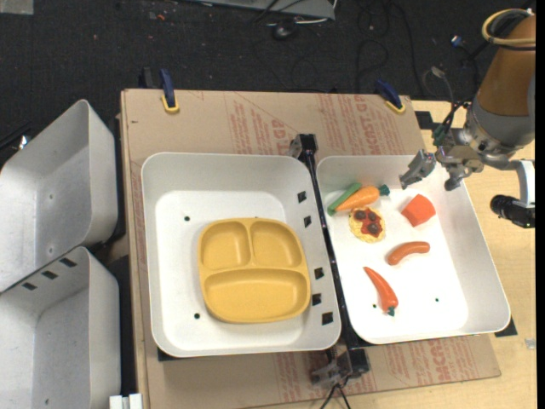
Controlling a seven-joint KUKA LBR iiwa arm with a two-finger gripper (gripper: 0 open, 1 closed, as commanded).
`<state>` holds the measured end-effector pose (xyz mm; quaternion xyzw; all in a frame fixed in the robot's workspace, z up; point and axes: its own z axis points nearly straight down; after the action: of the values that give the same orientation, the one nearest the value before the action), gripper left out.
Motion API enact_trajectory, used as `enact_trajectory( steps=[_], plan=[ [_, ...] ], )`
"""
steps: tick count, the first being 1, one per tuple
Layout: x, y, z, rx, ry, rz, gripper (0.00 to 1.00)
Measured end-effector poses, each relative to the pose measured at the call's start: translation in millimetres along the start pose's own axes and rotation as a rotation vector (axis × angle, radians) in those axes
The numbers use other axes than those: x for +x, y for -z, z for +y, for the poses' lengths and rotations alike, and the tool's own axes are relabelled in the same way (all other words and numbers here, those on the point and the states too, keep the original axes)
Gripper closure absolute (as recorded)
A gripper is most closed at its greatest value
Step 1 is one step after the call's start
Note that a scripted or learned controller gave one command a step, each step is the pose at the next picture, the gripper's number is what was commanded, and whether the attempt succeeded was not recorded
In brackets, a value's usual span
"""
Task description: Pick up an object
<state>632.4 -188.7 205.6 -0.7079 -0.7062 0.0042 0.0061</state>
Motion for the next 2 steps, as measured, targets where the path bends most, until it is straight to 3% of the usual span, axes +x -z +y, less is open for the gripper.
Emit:
enact_trajectory(
  steps=[1, 2],
  plan=[
    [1, 9, 3, -0.015, 0.003, -0.003, 0.00],
    [7, -37, -1, -0.009, 0.003, -0.002, 0.00]
  ],
)
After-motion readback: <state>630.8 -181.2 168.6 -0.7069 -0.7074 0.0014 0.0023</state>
